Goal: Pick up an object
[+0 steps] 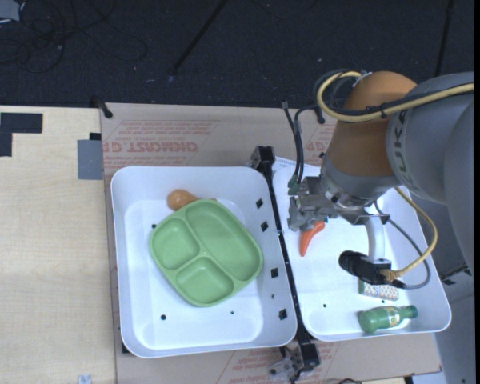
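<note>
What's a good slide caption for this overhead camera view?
Robot arm's gripper over the right bin by an orange carrot; green divided plate in the left bin.

Orange rounded object (181, 199): partly hidden behind the far rim of the green three-compartment plastic plate (206, 250); identity unclear.
Orange carrot-shaped item (309, 237), right of the plate: upper end covered by the metal hand (310, 212); finger state indiscernible.
Small patterned packet (380, 291): print too small to read.
</note>
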Tool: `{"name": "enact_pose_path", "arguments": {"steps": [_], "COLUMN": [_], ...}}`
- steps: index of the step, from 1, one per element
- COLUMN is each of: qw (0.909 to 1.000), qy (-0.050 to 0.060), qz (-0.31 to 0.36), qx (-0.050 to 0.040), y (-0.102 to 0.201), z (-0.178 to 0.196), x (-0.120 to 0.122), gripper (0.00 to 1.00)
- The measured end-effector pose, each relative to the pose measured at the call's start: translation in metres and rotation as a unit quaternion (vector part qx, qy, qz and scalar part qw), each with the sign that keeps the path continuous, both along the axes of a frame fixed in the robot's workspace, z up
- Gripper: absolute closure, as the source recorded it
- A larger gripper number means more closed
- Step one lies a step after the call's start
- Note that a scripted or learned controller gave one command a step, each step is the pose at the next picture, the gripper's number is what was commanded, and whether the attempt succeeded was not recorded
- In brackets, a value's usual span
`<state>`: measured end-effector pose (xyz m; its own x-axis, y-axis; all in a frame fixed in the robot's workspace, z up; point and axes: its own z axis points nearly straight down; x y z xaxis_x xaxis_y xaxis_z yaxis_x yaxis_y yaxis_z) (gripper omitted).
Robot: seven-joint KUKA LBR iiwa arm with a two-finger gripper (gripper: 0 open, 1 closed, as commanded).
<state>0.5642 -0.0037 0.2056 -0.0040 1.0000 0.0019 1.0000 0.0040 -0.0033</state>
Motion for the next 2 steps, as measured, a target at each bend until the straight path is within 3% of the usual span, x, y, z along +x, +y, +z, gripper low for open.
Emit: {"name": "enact_pose_path", "arguments": {"steps": [2], "qw": [1.0000], "qy": [-0.001], "qz": [0.001], "qx": [0.0001], "y": [0.106], "z": [0.019], "x": [0.016], "gripper": [1.00]}}
